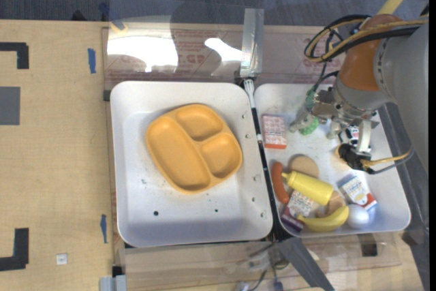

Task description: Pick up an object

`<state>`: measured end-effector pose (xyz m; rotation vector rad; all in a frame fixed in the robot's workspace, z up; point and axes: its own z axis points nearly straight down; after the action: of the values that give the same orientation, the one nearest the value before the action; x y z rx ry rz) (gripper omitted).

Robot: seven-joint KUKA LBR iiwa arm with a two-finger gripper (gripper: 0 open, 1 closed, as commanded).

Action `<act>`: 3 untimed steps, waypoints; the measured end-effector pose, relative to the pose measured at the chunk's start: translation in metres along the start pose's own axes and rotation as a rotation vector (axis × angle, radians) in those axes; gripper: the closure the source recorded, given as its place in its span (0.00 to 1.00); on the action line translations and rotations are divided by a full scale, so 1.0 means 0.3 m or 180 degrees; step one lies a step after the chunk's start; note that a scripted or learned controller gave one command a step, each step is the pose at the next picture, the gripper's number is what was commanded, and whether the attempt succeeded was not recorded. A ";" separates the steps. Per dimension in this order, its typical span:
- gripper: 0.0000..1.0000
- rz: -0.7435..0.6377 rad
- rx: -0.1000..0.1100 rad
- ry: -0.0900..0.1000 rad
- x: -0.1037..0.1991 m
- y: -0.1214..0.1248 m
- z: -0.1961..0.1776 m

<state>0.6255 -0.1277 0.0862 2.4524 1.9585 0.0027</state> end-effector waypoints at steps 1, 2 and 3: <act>0.00 0.0940 0.0063 -0.0021 0.095 0.109 0.002; 0.00 0.2427 0.0076 -0.0003 0.038 0.088 0.003; 0.00 0.3639 0.0044 -0.0021 0.065 -0.050 -0.069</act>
<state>0.6151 -0.1054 0.1069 3.1299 0.3210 -0.0155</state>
